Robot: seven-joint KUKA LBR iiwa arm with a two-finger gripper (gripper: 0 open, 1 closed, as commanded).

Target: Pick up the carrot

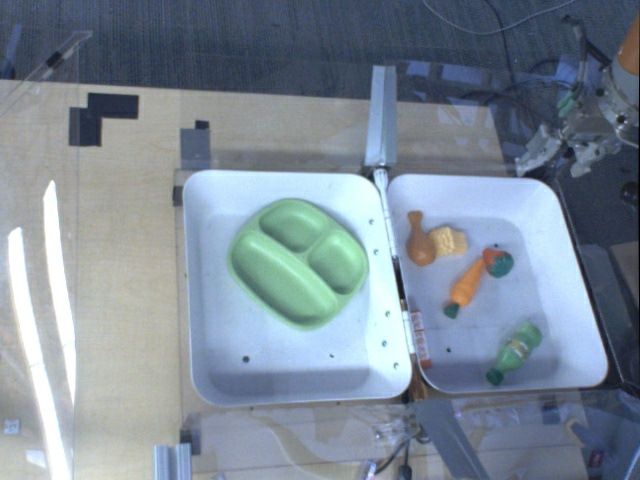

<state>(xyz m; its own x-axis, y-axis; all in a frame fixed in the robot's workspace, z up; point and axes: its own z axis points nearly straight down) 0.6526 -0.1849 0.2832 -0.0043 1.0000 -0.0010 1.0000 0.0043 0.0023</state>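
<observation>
The carrot is orange with a green stub at its lower end. It lies slanted on the floor of the right bin, near the middle. My gripper hangs beyond that bin's far right corner, well away from the carrot and higher in the view. Its fingers stand apart, open, with nothing between them.
Around the carrot lie a red and green strawberry-like piece just right of its top, a brown drumstick, a yellow chunk and a green bottle near the front. The left bin holds a green divided plate. Cables run behind.
</observation>
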